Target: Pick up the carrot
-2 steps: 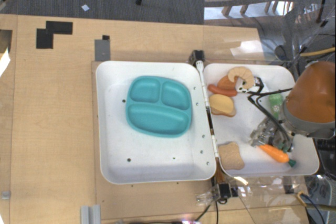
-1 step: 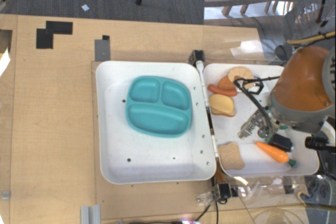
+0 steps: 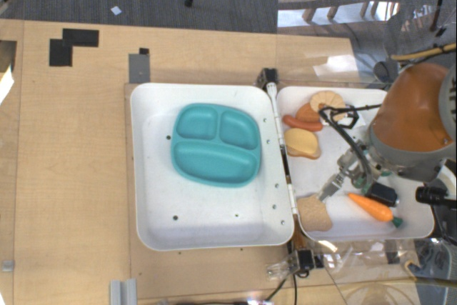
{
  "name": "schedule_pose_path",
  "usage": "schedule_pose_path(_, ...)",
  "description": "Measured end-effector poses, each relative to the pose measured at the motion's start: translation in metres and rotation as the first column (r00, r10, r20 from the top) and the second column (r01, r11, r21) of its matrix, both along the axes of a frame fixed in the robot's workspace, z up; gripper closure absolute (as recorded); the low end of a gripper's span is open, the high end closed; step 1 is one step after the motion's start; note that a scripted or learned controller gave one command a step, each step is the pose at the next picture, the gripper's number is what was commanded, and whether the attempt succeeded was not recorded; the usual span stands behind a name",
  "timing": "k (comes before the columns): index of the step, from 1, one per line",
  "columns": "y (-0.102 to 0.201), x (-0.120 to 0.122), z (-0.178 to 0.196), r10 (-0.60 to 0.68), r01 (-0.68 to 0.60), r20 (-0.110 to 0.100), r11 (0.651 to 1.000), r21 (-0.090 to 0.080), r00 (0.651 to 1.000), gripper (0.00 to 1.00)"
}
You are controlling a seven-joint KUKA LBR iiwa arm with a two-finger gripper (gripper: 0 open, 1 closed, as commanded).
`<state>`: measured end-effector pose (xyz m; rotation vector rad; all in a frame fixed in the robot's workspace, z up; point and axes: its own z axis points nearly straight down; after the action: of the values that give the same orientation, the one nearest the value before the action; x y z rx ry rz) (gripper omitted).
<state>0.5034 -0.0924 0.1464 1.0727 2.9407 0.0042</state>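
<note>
Gripper (image 3: pixel 333 187) state unclear, too small; carrot (image 3: pixel 371 207) at its 4 o'clock, top end hidden under arm (image 3: pixel 414 118).

Bright, even overhead light; white bins (image 3: pixel 214 232) nearly glare, shadows soft, focus slightly soft throughout

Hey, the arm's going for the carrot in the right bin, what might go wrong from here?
1. The hand sits left of the carrot, not over it, so closing here would likely miss.
2. The carrot lies near the right bin's front wall; a push may wedge it there.
3. The tan food piece sits close to the hand and might get bumped.
</note>
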Motion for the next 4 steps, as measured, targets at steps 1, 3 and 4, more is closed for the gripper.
schedule_pose_path(1, -0.053, -0.012, -0.058, 0.164, -0.164, -0.002, 0.987, 0.001, 0.987, 0.0)
schedule_pose_path(3, 0.03, -0.011, 0.043, 0.143, -0.143, 0.009, 0.99, 0.002, 0.99, 1.0)
schedule_pose_path(4, 0.025, -0.013, 0.04, 0.135, -0.135, 0.0, 0.991, -0.001, 0.991, 0.0)
